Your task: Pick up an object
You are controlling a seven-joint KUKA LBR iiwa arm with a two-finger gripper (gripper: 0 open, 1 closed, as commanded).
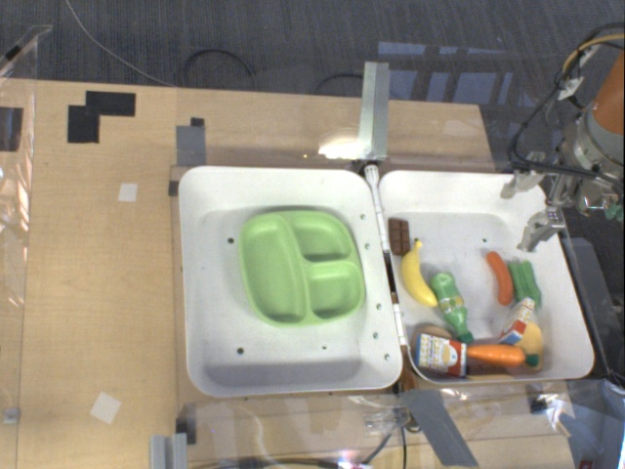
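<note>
end effector (543,215) hangs at the right bin's (459,189) upper right corner, grip state unclear, holding nothing visible. nearest pick, the red sausage (500,277), lies just below-left, long axis roughly top-to-bottom.

Smooth white plastic bins (195,291), a matt green plastic tray (298,267), pale wood-grain bench (88,291), glossy toy banana (418,277).

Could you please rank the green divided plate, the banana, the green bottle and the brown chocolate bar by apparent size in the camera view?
1. green divided plate, by far the largest
2. banana and green bottle, too alike to rank
3. chocolate bar, smallest
</note>
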